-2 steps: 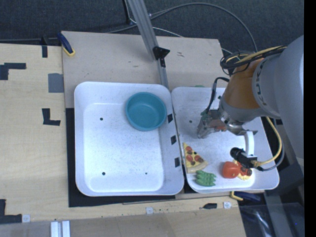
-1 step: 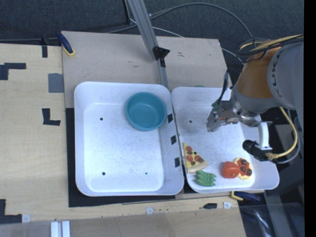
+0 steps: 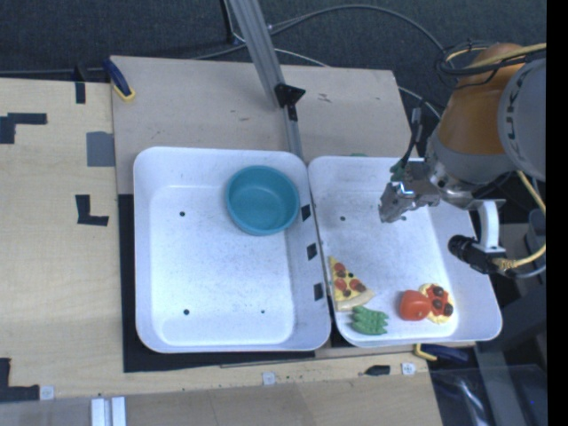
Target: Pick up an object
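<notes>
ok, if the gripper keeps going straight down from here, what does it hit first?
Most likely the bare floor of the right bin. The gripper hangs over an open patch, well away from the pizza slice; its height is unclear.

a grey metal pole (image 3: 262, 47) slants down from the top to the seam between the 2 bins. dark cables (image 3: 355, 16) loop over the dark floor behind the bench. black tape marks (image 3: 84, 209) sit on the wooden bench top (image 3: 53, 264) at the left.
</notes>
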`<state>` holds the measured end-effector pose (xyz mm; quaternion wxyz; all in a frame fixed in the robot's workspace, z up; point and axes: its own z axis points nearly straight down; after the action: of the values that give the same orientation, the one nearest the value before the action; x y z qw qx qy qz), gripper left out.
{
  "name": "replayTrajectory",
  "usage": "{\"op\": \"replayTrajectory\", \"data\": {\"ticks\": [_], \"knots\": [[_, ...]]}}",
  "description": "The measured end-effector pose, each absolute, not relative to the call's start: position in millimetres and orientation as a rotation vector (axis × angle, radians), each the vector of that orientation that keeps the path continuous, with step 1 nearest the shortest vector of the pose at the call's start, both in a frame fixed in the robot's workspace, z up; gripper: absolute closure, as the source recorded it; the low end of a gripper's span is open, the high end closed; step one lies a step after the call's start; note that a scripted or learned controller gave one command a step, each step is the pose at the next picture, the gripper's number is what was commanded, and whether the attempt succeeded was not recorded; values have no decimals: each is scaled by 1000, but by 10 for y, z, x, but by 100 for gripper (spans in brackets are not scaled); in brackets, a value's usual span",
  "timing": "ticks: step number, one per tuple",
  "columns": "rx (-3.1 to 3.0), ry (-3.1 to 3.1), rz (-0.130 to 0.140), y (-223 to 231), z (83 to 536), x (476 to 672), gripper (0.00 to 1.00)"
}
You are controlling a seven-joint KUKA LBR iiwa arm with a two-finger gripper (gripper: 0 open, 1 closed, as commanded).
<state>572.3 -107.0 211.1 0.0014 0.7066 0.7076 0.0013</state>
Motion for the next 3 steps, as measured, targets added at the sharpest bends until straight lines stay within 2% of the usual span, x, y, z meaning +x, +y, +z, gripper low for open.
{"op": "replayTrajectory", "data": {"ticks": [1, 2, 3], "knots": [[2219, 2220, 4, -1069, 2633, 5730, 100], [2219, 2226, -1, -583, 2476, 5815, 100], [2217, 2227, 1, -63, 2515, 5922, 100]]}}
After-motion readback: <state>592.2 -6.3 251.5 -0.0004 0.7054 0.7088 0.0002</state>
